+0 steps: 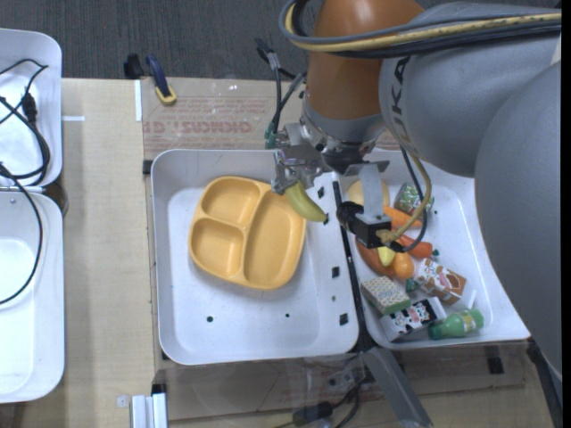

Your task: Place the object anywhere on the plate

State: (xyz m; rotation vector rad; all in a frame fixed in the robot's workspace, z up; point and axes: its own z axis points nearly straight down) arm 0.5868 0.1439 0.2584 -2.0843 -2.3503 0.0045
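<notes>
A yellow three-compartment plate lies in the left white bin. My gripper hangs at the plate's upper right rim, under the orange wrist band. A yellow banana sits between its fingers, tilted down to the right, over the plate's right edge. The gripper is shut on the banana.
The right bin holds several toy foods: a carrot, an orange piece, small cartons and a green bottle. A black part of the arm hangs over the wall between the bins. Cables and a white tray lie far left.
</notes>
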